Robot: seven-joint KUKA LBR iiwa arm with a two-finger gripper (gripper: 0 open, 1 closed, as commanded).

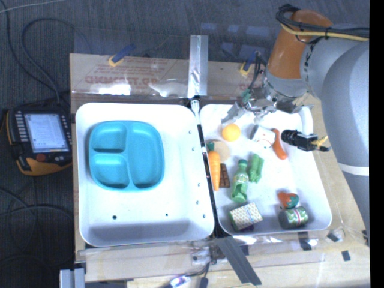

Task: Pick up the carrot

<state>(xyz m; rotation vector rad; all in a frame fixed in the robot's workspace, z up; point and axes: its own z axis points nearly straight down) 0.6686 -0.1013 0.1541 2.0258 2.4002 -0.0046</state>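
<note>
The carrot is orange with a small green top. It lies lengthwise along the left wall of the right bin, green end pointing to the back. My gripper hangs over the back of that bin, next to a yellow ball. It is up and to the right of the carrot and well apart from it. Its fingers stand open with nothing between them.
Beside the carrot lie a brown bar, a green bottle and a green pepper-like piece. A red-orange sausage shape, a patterned box and a can also share the bin. The left bin holds a blue divided plate.
</note>
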